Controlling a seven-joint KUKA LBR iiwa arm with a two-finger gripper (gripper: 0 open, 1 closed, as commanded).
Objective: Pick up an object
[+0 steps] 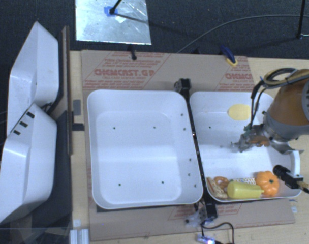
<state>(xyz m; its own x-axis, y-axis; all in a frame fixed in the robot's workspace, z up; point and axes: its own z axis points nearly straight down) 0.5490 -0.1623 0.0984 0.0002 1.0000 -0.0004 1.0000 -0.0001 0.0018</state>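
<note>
My gripper (244, 143) hangs low over the middle of the right bin (215, 136), with the grey arm and its orange band (292, 111) coming in from the right. A flat yellow disc (239, 112) lies on the bin floor just behind the gripper. Along the bin's near edge sit a small orange pumpkin (267, 182), a yellow-green pear-shaped fruit (243, 190) and a brownish pretzel-like piece (218, 184), all well in front of the gripper. Nothing shows between the gripper and the bin floor.
The left bin (139, 103) adjoins the right one along a black divider (191, 131). Two spare white bins (30, 126) lean off the bench at the far left. A metal sheet (113, 14) lies behind the cardboard base, and cables run at the back right.
</note>
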